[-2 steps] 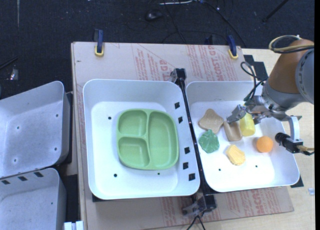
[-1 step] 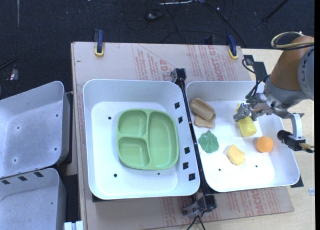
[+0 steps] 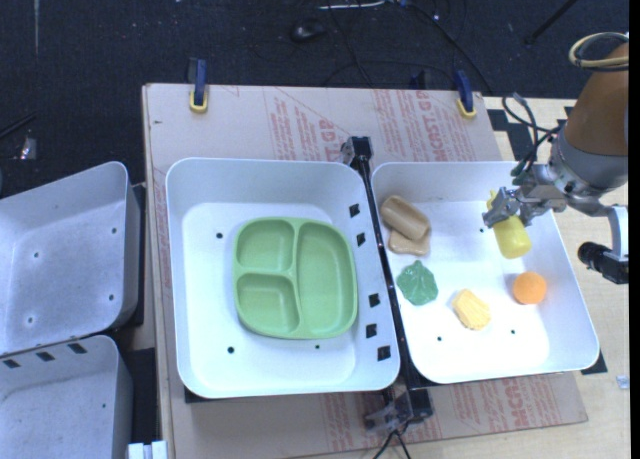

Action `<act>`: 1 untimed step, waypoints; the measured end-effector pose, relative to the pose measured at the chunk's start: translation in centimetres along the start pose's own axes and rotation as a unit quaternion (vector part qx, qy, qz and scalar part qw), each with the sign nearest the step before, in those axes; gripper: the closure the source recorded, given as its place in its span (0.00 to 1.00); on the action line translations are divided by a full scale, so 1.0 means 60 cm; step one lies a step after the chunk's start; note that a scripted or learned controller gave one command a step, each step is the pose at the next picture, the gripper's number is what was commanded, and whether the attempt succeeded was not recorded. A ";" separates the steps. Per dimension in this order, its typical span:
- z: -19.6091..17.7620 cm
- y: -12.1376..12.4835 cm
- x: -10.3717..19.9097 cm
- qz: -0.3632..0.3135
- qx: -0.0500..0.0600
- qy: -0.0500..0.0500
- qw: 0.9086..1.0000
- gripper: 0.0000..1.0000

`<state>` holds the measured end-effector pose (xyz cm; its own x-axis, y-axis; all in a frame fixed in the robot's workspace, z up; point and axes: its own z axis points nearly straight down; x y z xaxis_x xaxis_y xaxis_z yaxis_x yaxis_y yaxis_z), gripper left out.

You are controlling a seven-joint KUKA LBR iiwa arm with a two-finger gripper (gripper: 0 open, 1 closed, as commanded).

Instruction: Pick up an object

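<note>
The pincer (image 3: 507,209) hangs over the upper right part of the right bin (image 3: 570,352), at the end of the grey arm (image 3: 590,147) that comes in from the right. Whether it is apart or together cannot be told from this slant. A yellow cup-like piece (image 3: 513,238) sits just under its tip, touching or nearly so; a grip on it cannot be made out. Lower right of that lies an orange ball (image 3: 529,288). Near the bin's middle rest a yellow corn-like piece (image 3: 471,309) and a green leafy piece (image 3: 417,283), with a tan bread roll (image 3: 405,223) above them by the divider. The left bin (image 3: 200,347) on the desk (image 3: 260,117) holds a green sectioned plate (image 3: 296,277).
</note>
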<state>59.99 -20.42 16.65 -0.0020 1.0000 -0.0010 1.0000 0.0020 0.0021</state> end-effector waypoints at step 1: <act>-0.103 0.003 0.004 0.000 -0.001 0.000 1.000 1.00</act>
<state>60.16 -20.14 22.85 -0.0028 1.0000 -0.0014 1.0000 0.0028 0.0034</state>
